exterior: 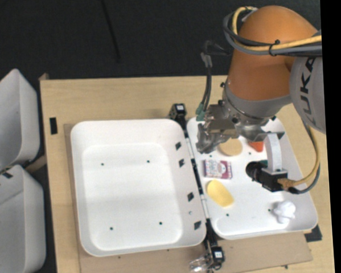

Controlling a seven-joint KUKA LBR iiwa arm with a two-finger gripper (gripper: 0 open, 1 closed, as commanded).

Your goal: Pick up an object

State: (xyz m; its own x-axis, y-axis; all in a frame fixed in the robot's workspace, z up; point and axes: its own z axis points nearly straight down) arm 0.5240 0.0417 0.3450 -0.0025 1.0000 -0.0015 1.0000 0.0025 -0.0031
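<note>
Left bin was not in play. Pincer hung over the right bin's left edge; whether spread or pressed together, could not tell. Pink packet lay just below it in view, long axis roughly across the bin. Yellow lump lay further down, tan disc just right.

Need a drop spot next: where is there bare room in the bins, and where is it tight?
The left bin has its whole floor bare. In the right bin, a small free patch lies along the near wall, between the yellow object and the white wad. It is crowded around the gripper: pink packet and tan disc sit close.
</note>
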